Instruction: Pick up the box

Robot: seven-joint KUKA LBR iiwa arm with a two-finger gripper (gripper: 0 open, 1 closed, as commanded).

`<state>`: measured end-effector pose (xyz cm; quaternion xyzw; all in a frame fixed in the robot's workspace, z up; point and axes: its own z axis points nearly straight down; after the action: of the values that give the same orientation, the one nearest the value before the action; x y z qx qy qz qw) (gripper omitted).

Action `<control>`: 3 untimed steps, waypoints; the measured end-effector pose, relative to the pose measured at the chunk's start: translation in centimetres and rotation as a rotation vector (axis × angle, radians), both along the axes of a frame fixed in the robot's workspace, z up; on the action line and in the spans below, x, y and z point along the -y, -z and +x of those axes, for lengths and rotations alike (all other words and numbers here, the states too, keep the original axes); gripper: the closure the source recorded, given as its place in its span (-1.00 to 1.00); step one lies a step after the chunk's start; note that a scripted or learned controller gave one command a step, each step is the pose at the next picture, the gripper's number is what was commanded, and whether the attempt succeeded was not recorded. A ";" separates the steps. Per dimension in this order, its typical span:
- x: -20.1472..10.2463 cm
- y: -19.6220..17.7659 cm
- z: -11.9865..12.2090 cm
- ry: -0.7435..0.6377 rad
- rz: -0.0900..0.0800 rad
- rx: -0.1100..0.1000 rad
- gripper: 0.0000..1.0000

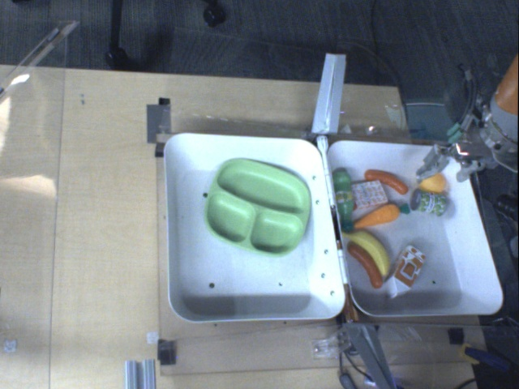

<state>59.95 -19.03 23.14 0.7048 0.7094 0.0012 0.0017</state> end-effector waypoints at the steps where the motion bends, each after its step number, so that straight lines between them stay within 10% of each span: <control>1: 1.4 0.9 4.6 0.327 0.000 0.001 -1.00; 2: -2.2 6.0 5.3 -0.054 0.000 0.001 -1.00; 3: 0.0 9.5 5.7 -0.747 -0.005 0.005 -1.00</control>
<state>65.65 -19.08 13.62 0.3973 0.9177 0.0015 0.0045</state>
